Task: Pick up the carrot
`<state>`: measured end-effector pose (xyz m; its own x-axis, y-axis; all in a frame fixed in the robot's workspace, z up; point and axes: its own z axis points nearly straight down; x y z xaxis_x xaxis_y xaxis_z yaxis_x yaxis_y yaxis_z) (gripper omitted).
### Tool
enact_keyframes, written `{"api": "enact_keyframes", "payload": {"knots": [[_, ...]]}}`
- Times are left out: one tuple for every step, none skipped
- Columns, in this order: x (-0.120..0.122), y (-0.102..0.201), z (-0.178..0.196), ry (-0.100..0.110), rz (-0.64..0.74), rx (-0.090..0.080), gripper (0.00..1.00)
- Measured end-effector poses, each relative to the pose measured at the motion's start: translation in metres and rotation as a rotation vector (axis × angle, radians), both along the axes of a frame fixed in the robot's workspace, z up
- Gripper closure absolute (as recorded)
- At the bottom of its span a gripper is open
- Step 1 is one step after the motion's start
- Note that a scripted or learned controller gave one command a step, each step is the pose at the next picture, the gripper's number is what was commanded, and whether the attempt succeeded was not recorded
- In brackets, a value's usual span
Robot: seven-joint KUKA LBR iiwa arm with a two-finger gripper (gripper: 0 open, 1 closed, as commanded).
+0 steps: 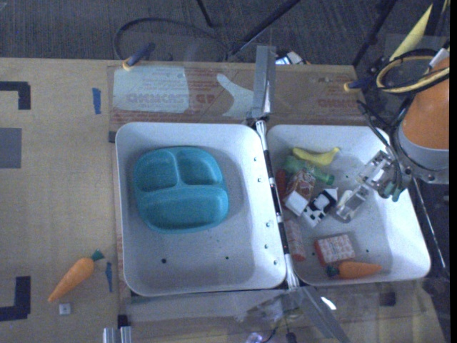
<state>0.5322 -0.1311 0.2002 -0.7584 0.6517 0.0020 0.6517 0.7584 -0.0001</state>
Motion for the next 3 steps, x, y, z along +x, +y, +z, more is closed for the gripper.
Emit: {"api": "enact_keyframes", "payload": {"knots": [[0.047,0.056,0.111,-0.004,0.346,-0.001,0.00],[0.061,0.055,0.156,-0.005,0.524,-0.001,0.00],[0.034,0.094,0.223,-0.006,0.748,-0.001,0.00]]}}
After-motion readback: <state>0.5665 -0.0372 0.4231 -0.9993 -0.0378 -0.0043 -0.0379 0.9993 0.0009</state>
